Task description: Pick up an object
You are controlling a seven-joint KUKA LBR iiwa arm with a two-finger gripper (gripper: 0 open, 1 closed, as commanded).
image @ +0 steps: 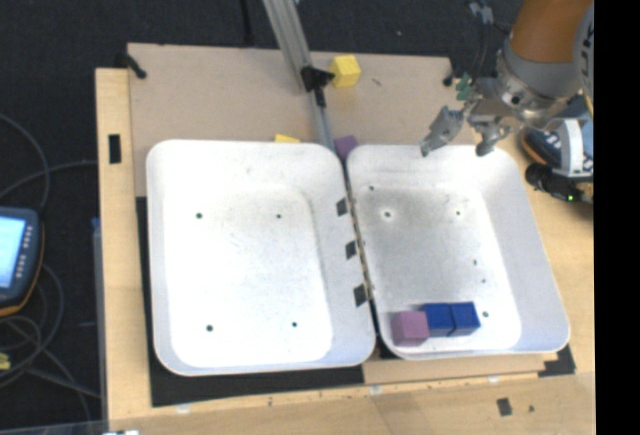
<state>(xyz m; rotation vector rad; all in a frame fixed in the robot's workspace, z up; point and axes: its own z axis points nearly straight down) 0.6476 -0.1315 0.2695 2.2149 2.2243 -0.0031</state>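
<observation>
My gripper [463, 137] hangs over the back edge of the right bin [520, 223], its two fingers [437, 135] spread apart with nothing between them. At the front of that bin a purple cube [408, 326] lies against a blue block [449, 318]. Both sit far in front of the gripper, near the bin's front rim.
The left bin [170, 223] lies beside the right one. A yellow cube [346, 70] sits on the bench behind the bins, next to a slanted metal rail [280, 3]. A small purple piece [345, 146] and a yellow piece [287, 138] lie just behind the bins.
</observation>
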